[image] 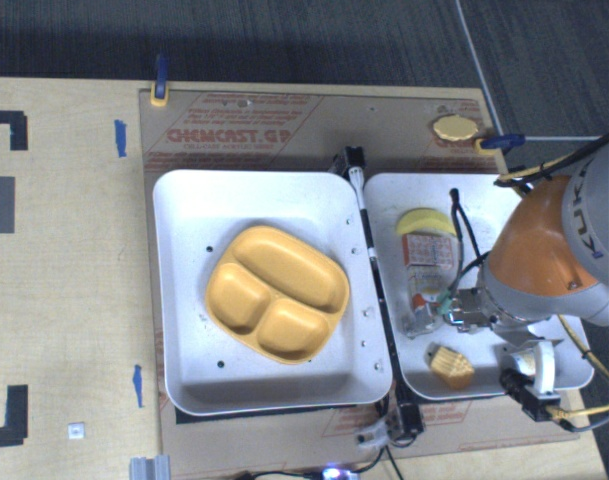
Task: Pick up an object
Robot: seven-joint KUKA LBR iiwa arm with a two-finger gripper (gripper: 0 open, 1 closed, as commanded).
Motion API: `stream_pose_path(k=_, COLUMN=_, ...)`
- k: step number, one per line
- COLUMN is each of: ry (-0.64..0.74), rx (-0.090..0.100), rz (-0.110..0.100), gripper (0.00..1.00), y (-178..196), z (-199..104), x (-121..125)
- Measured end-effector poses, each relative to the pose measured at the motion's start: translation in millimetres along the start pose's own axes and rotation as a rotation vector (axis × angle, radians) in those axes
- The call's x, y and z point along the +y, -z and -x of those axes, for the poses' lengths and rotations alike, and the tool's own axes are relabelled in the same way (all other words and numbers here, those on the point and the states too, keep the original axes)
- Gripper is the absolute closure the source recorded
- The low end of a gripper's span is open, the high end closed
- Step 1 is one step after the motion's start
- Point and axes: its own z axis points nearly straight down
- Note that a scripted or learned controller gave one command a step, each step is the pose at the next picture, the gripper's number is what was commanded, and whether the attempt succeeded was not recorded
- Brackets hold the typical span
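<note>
The KUKA arm's end effector (452, 311) hangs low in the right bin (574, 378); whether it is clenched or released cannot be told. Just below it lies a small tan, bread-like object (450, 365), probably light, firm and best pinched across its narrow width. A clear packet (428, 268) lies just beside, a yellow piece (426, 222) beyond.

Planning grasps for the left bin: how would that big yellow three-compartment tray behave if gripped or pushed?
The yellow tray looks like rigid moulded plastic, so probably stiff and light. Its smooth rounded surface may slip from fingers. Lying flat in the left bin, it would likely slide, not roll.
</note>
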Motion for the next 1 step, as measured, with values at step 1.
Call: stream_pose_path(k=1, ry=-0.002, rx=-0.001, rz=0.000, gripper=0.00, y=0.0, z=-0.8, x=0.0)
